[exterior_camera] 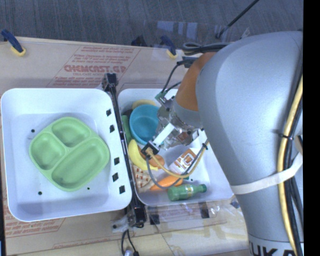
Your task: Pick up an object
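— Green plate [69, 152]: where is it?

— In the left bin [10, 143], about at its centre, lying flat with its three compartments facing up.

— And the right bin [216, 188]?

— Crowded. A blue cup [144, 122] sits at 11 o'clock, mouth towards the camera, with a yellow rim [144, 104] showing just past it at 12. A banana [136, 153] lies along the 9 o'clock wall, touching the cup's lower side. At 7 o'clock there is a waffle [143, 181], with an orange piece [168, 182] beside it towards 6. A green bottle [185, 191] lies on its side along the 6 o'clock wall, neck pointing to 3 o'clock. A labelled bottle [184, 160] lies tilted near the centre, just at 12 from the green one.

— Where is the arm [256, 116]?

— It reaches in from 3 o'clock. Its grey bulk covers the bin's right half, and the orange band [189, 89] sits near 1 o'clock.

— The gripper [173, 135]?

— It is over the bin's centre, at 4 o'clock from the cup, close above the banana and the labelled bottle.

— Apart or together?

— I cannot tell. Cable and metal crowd that spot, and I cannot tell whether it touches anything.

— The tabletop [69, 57]?

— Brown sheet with red print under both bins, and a blue clamp [13, 41] at its 11 o'clock corner.
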Robot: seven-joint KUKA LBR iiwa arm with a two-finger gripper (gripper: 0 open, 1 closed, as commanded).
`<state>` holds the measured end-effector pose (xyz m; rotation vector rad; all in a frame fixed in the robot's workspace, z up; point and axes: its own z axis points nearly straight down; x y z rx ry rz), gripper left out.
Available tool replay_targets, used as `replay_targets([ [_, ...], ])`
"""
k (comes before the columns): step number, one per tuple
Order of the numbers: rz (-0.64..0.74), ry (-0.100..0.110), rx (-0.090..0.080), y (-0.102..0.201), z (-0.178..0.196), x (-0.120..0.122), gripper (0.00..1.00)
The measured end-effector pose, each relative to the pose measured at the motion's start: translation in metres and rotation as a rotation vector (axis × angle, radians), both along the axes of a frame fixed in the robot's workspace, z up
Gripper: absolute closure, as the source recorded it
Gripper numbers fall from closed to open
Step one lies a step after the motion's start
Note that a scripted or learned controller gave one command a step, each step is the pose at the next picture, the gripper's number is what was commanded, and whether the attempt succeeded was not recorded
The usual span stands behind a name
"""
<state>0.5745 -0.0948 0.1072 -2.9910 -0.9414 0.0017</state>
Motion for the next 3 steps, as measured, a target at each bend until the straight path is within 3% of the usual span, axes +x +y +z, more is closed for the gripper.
replay_targets([
  [1, 0.042, 0.001, 0.002, -0.016, 0.002, -0.02, 1.0],
  [2, 0.043, 0.004, 0.002, -0.016, 0.001, -0.021, 0.0],
  [3, -0.264, -0.001, -0.003, -0.005, -0.013, -0.008, 0.0],
])
